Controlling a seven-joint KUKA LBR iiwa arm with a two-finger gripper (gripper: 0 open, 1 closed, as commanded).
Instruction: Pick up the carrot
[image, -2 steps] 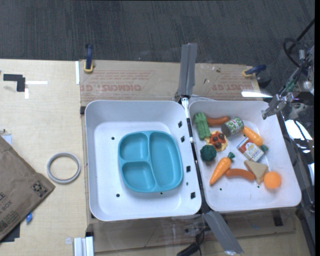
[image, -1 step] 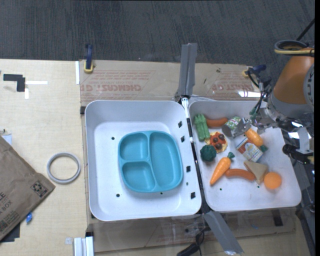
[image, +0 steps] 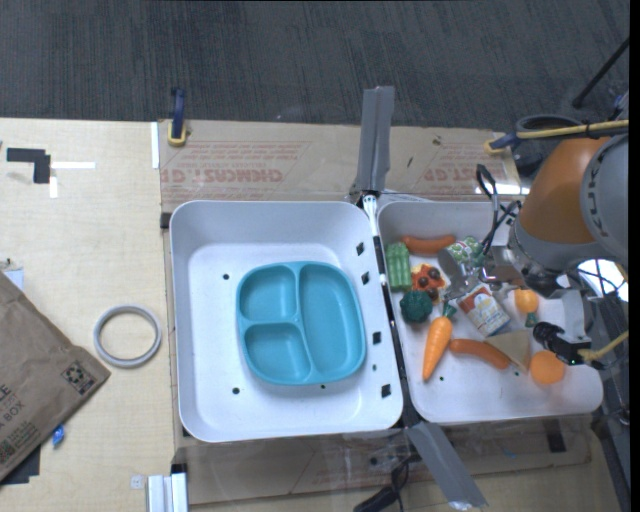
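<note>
At the far left of the frame a brown cardboard box (image: 35, 385) lies on the bench, and just to its right there is a ring of tape (image: 127, 334). In the middle stands the left bin (image: 200, 400), which holds a blue divided plate (image: 300, 322) and nothing else that I can make out.

The right bin (image: 480, 405) is crowded with toy food. Near its left wall there is a green ridged vegetable (image: 399, 266), below it a small broccoli (image: 416, 306), and then the carrot (image: 436, 346), in the lower left part of this bin. Its thick top points up toward the middle of the bin and its thin tip points down and a little to the left, so the long axis runs almost vertically in the frame, slightly tilted. A red-orange sausage-like piece (image: 482, 352) lies just beside it on the right, and a round orange fruit (image: 547, 368) sits further right.

The gripper (image: 470, 282) is above the middle of the right bin, over a small packet (image: 487, 311) (the metal parts there are hard to read). Whether it is spread or pressed together I cannot tell.

The carrot lies down and to the left of the gripper, near but apart from it. I judge that the coming move needs a short shift in that direction, with the grip taken across the carrot's narrow width, not along its length.
</note>
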